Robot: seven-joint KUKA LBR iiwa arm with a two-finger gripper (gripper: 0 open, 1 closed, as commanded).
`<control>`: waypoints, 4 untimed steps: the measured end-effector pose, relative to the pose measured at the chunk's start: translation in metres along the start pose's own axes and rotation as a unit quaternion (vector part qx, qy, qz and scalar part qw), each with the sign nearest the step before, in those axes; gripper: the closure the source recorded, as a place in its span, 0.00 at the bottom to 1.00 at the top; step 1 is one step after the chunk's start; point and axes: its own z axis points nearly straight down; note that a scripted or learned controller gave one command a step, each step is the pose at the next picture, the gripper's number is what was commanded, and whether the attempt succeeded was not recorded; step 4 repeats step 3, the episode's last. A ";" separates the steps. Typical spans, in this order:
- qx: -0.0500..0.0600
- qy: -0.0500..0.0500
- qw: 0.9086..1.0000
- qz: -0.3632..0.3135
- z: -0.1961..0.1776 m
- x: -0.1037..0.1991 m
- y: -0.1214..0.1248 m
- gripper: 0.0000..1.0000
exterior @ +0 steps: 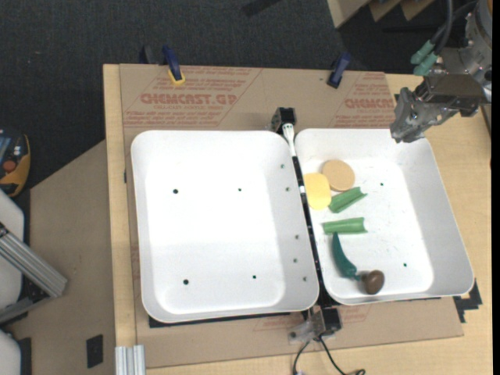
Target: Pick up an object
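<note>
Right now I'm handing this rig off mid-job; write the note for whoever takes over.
Gripper: hanging over the far right corner of the right-hand white bin, nothing seen between its fingers; open or shut cannot be told.
Objects, all in the right bin, left half: round tan disc, yellow piece touching it, two green sticks, teal curved piece, brown lump at its near end.
Left-hand white bin: no objects seen.
Done: nothing picked.
Left: descend on one object, grasp and lift.
</note>
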 end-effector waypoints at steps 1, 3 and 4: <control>0.013 -0.001 1.000 0.003 0.174 -0.011 -0.004 1.00; 0.013 -0.001 1.000 0.002 0.196 0.028 0.036 1.00; 0.013 -0.001 1.000 0.002 0.196 0.028 0.036 1.00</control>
